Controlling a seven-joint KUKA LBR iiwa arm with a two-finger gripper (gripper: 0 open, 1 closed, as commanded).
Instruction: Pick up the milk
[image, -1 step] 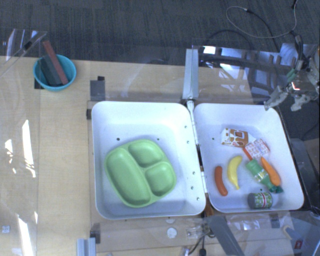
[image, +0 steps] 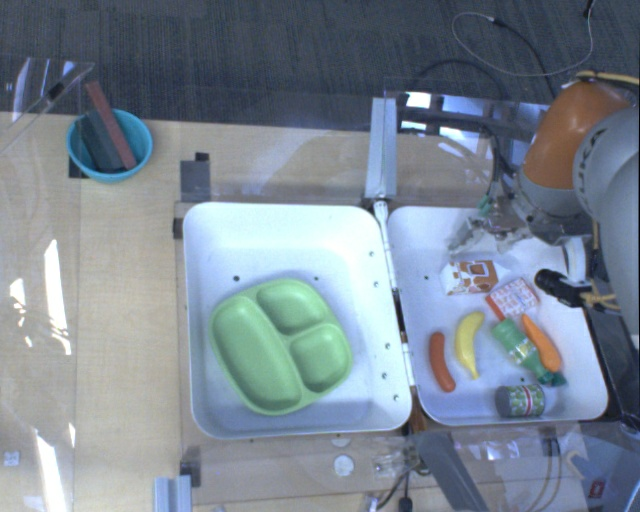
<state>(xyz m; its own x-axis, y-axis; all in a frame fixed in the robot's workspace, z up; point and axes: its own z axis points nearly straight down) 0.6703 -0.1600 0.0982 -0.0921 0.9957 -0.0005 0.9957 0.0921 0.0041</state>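
Over right bin's far corner, metal two-finger gripper (image: 487, 228) hovers, fingers spread, nothing held; small white-and-brown milk carton (image: 471, 278) lies untouched; pick not begun.

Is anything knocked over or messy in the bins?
A little. The milk lies flat in the right bin instead of standing, and the can lies on its side near the front. The other toy foods are scattered loosely. The green plate sits neatly in the left bin.
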